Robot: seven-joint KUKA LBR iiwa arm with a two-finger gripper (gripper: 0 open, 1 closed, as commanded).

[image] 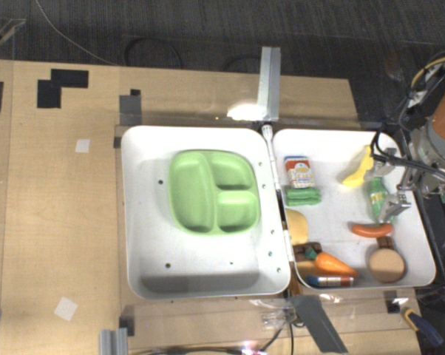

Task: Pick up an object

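Toy food sits in our right bin (pixel 427 254): a yellow banana (pixel 356 170), a green bottle (pixel 376 197), a red sausage (pixel 371 229), a round brown bun (pixel 386 264), an orange carrot (pixel 333 262), a little red and white carton (pixel 298 172) and a green block (pixel 303 195) just under it. Our gripper (pixel 395 202) hangs over the green bottle, near the sausage. We cannot tell what its hold is like from up here, and we see nothing lifted. Our left bin (pixel 137 220) has a green plate with three parts (pixel 212 191) lying in it.
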